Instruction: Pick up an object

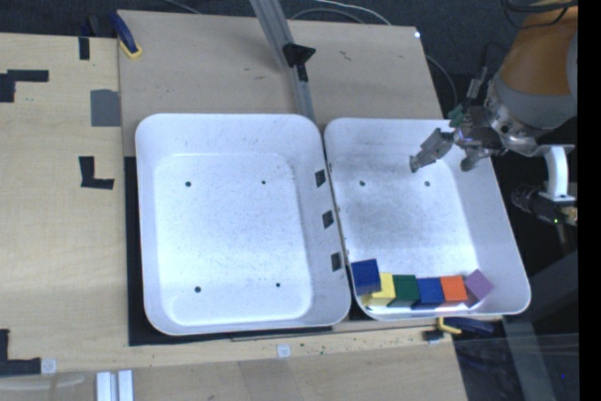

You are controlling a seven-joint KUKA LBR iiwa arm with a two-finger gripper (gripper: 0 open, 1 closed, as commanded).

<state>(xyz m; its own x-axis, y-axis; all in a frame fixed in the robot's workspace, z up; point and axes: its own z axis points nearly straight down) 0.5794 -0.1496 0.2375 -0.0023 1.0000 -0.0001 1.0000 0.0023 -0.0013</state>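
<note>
Several small blocks lie in a row along the near edge of the right bin (488,211): a blue block (365,274) on a yellow one (382,292), then a green block (405,287), another blue block (430,290), an orange block (453,288) and a purple block (478,284). My gripper (449,151) hangs over the far right part of that bin, well away from the blocks. Its two fingers are spread apart with nothing between them.
The left bin (150,202) lies beside the right one. A slanted metal pole (266,0) crosses the bench at the back. A blue and yellow tool (125,34) lies at the far left, and another (460,327) lies just in front of the right bin.
</note>
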